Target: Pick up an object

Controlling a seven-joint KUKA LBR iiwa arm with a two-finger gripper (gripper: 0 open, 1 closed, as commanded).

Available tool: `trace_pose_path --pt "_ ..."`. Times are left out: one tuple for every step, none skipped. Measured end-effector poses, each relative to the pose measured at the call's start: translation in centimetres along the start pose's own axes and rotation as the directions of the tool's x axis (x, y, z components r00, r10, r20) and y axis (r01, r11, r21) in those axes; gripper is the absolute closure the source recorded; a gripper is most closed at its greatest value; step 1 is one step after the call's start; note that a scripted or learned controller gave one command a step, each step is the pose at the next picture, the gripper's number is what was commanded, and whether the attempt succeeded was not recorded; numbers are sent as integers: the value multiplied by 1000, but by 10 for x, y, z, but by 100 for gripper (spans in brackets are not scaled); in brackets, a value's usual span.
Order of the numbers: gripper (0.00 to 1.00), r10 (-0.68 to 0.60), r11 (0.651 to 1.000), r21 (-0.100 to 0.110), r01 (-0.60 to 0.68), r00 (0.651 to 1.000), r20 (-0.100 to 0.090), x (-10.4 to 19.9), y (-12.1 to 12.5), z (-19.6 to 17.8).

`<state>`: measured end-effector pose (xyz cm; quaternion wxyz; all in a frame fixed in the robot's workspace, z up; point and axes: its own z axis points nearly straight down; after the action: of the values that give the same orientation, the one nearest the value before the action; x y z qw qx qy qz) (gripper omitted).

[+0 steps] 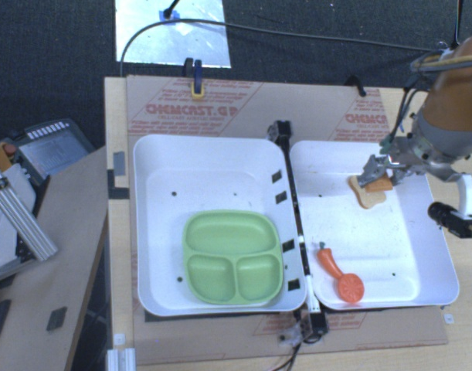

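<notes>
A tan, toast-shaped piece [369,195] lies in the upper part of the right bin [421,284]. My gripper [375,171] comes in from the right and sits right over the toast's top edge, its metal tips touching or nearly touching it. An orange spoon-like toy [341,277] lies near the right bin's front left corner, well away from the gripper.
The left bin [158,168] holds a green divided plate [232,255] at its front. Black clips [282,134] run along the seam between the bins. The arm's orange-banded wrist [452,99] hangs over the right bin's far right corner. Grey equipment [35,161] stands left of the bench.
</notes>
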<state>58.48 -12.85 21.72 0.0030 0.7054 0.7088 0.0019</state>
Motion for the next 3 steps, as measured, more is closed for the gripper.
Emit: trace_pose_path --pt "100 0 1000 4 0 1000 -1 0 1 -15" --pt "100 -4 1000 5 4 1000 -2 59 -4 -17" --pt "100 -5 1000 5 5 1000 -3 104 -2 -21"
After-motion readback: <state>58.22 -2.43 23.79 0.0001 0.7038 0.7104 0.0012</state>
